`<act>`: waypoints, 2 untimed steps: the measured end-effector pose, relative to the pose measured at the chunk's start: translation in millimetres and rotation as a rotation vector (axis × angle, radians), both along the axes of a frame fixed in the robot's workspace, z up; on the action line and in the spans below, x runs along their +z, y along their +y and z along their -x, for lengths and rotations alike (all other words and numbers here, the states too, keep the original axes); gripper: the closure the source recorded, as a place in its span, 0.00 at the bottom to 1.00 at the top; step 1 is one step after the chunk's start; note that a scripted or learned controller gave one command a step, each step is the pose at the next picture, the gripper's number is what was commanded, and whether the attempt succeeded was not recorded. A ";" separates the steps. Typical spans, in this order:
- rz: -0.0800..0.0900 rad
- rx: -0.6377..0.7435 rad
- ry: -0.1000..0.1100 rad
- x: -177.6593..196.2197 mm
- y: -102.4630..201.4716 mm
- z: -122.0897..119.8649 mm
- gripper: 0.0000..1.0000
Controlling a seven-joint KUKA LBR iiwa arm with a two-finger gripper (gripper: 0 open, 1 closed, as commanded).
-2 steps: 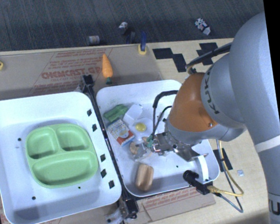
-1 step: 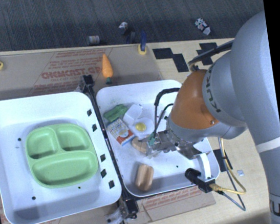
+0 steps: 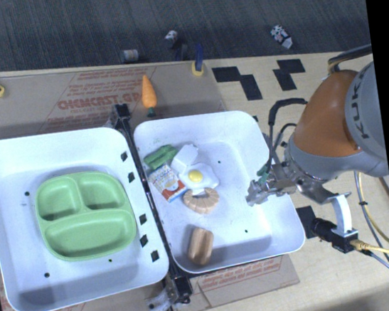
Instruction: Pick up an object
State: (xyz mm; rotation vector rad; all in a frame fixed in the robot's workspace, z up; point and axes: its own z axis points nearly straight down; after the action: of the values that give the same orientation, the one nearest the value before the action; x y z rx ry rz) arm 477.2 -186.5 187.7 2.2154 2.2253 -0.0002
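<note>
The arm [image 3: 335, 131], grey with its orange band, is reaching in from three o'clock and is hanging over the right-hand rim of the right bin [image 3: 264, 245]. Its tool [image 3: 260, 191] is sitting at about three o'clock within that bin, just inside the wall, above bare white floor. How far the tool is standing open I cannot tell, since its tips are blurring into a small grey cluster; nothing is showing in its grip.

The objects are lying well apart from the tool, gathered toward the nine o'clock half of the right bin. A fried egg toy [image 3: 197, 177] is lying near the bin's centre, touching a white piece [image 3: 183, 158] at its eleven o'clock. A green item [image 3: 158, 155] is lying at ten o'clock from the egg, near the dividing wall. A small red and white packet [image 3: 166, 182] is lying at nine o'clock from the egg. A round tan pastry-like piece [image 3: 202, 200] is lying just beside the egg at six o'clock. A brown bread roll [image 3: 199, 246] is lying alone toward six o'clock in the bin.

The left bin [image 3: 19, 284] is holding a green divided plate [image 3: 84, 215]. An orange carrot toy [image 3: 147, 91] is lying on the counter [image 3: 273, 305] at twelve o'clock, beyond the bins.
</note>
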 end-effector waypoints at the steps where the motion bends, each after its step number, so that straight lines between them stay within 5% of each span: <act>1: 0.000 0.002 -0.003 85.9 36.3 -31.3 1.00; 2: -0.002 0.001 0.005 17.6 15.5 -64.6 1.00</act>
State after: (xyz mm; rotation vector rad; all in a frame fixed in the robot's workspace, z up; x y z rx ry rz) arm 541.7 -171.0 205.3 2.2179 2.2300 -0.0036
